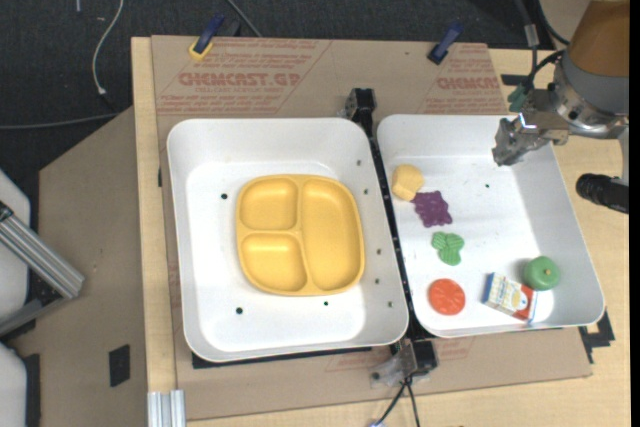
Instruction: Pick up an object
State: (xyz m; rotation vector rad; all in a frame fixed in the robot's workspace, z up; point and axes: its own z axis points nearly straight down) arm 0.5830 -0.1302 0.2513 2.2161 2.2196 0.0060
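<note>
Toy tomato [446, 296] and carton [508, 296] near front rim — pincer [508, 147] well apart, above bin's [560, 205] far edge, grip unreadable.

Yellow tray [300, 235], purple grapes [432, 208], white bins [190, 215]

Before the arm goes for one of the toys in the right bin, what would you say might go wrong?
1. The gripper hangs near the right bin's far wall, away from every toy, so a straight descent would likely meet bare floor.
2. The yellow piece and purple grapes nearly touch; a grasp may nudge both.
3. The green apple beside the small carton sits close to the bin's edge, leaving little finger room.
</note>
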